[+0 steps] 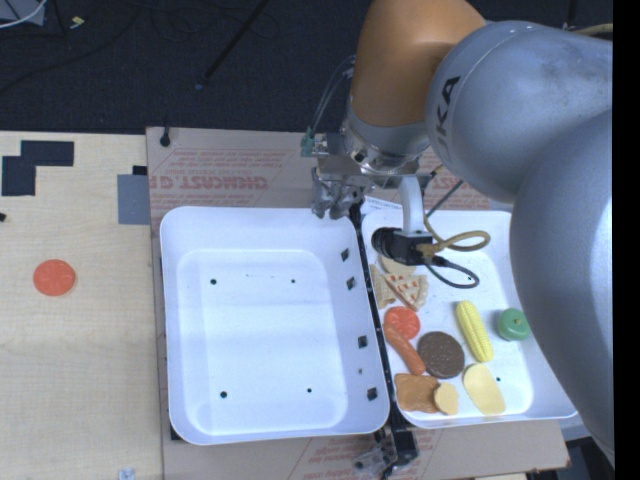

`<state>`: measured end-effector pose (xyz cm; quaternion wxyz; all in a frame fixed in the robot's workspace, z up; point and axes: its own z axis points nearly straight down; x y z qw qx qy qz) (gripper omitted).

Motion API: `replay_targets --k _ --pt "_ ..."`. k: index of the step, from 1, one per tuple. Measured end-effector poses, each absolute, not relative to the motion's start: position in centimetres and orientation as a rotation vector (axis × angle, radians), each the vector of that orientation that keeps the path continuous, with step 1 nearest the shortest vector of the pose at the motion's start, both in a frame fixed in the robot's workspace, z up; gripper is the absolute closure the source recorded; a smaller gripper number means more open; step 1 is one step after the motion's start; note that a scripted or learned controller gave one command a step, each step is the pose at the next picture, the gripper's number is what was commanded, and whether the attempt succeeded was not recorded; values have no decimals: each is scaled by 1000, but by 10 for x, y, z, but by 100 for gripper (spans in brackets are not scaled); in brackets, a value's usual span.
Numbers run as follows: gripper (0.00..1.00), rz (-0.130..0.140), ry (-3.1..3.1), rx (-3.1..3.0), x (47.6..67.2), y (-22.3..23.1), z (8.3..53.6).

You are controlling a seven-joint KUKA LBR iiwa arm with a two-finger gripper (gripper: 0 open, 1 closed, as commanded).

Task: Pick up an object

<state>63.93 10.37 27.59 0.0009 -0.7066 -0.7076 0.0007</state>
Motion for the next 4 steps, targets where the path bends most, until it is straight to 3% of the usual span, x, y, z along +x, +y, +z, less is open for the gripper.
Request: replay_targets --k 1,3,4 --pt "100 -1 -2230 -2206 642 248 232" --pt "100 -2 -2223 -2219 644 243 318" --pt "100 -4 -2224 -2219 635 243 366"
